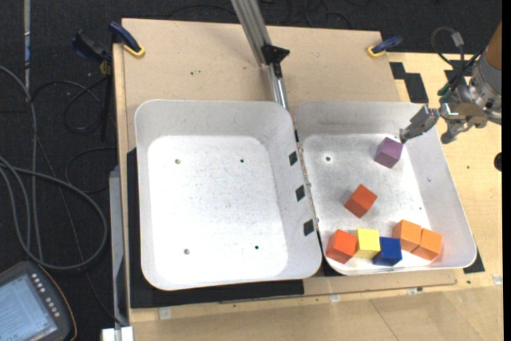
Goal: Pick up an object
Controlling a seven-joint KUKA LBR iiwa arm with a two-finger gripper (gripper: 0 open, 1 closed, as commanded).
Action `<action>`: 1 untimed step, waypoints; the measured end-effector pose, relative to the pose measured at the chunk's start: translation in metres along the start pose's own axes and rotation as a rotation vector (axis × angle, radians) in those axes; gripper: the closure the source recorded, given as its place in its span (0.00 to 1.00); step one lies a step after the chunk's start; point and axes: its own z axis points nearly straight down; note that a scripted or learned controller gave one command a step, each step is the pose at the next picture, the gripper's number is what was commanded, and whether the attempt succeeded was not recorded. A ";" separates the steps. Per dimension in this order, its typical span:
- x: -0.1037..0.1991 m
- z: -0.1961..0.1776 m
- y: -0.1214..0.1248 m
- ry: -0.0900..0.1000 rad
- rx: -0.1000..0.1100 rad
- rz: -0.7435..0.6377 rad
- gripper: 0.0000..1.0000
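Rightward, gripper point(432, 127) over bin rim point(444, 141) (purple cube point(389, 152) near)

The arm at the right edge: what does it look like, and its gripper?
The arm shows a grey metallic wrist housing, with an orange patch above it at the frame edge. Dark cables loop beside it. The gripper has two slim dark-grey fingers.

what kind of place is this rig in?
Likely a robotics lab test bench: a wooden board clamped at the corners, two white bins with coloured blocks for grasp trials, loose cables across a dark carpet.
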 end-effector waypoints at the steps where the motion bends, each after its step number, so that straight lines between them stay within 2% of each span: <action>1: 0.000 -0.003 0.001 -0.002 -0.004 -0.002 0.00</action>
